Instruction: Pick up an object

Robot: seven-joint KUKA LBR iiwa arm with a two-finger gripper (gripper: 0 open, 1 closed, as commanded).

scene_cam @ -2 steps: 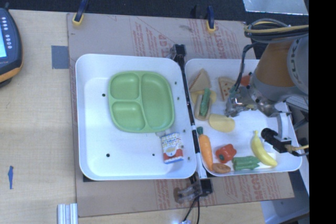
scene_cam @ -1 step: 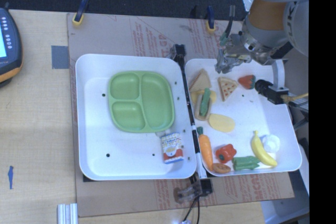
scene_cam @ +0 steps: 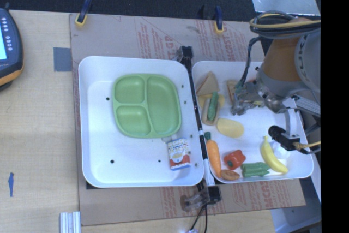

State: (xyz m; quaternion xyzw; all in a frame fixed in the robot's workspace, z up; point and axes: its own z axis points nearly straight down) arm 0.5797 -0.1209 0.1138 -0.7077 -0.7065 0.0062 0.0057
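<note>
Gripper (scene_cam: 240,107) hangs low in the right bin (scene_cam: 305,172), and you cannot tell how it is set. Just left of it, you see the green pickle (scene_cam: 212,107) lying upright in the view, long axis running near to far. The potato (scene_cam: 230,127) sits just below. The banana (scene_cam: 272,156) curves along the near right.

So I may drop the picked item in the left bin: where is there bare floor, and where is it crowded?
The left white bin has bare floor left of the green divided plate and along its front, left of the small juice carton. The right white bin is crowded: orange carrot, red pepper, yellow banana.
</note>
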